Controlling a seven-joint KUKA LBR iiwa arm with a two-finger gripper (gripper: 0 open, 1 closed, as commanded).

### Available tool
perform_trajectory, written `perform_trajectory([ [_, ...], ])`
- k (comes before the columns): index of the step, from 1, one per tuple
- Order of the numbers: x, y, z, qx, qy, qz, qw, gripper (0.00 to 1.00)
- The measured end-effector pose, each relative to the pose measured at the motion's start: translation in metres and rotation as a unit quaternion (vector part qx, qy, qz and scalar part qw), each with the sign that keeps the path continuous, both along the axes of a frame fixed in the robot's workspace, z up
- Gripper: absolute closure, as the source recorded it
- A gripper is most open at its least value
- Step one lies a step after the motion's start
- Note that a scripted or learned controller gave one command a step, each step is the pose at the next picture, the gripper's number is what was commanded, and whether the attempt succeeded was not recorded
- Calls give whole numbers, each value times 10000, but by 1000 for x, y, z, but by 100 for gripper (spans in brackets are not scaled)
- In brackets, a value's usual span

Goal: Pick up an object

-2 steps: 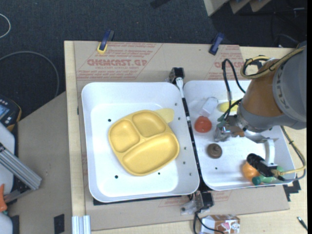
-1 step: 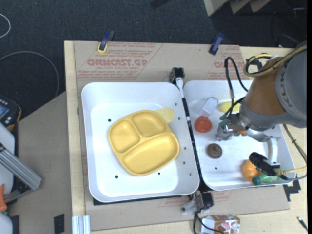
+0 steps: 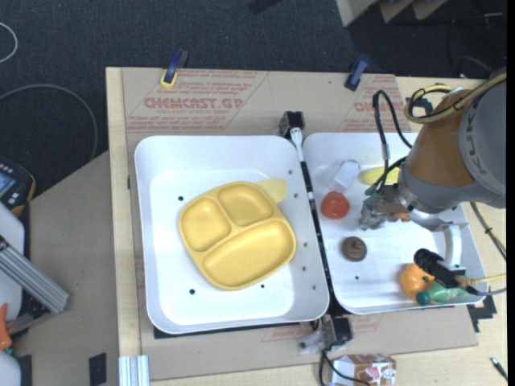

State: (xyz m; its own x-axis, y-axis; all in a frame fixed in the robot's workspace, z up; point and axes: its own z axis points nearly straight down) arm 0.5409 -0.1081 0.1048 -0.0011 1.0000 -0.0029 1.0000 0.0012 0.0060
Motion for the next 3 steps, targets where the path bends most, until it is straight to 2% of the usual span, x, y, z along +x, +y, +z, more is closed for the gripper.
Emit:
perform_trajectory([
  [1, 0, 0, 10, -6, -9, 3, 10000, 100],
  [2, 37, 15, -22, 12, 18, 9, 10000, 100],
  [3, 72, -73, -19, -18, 1, -29, 10000, 100],
])
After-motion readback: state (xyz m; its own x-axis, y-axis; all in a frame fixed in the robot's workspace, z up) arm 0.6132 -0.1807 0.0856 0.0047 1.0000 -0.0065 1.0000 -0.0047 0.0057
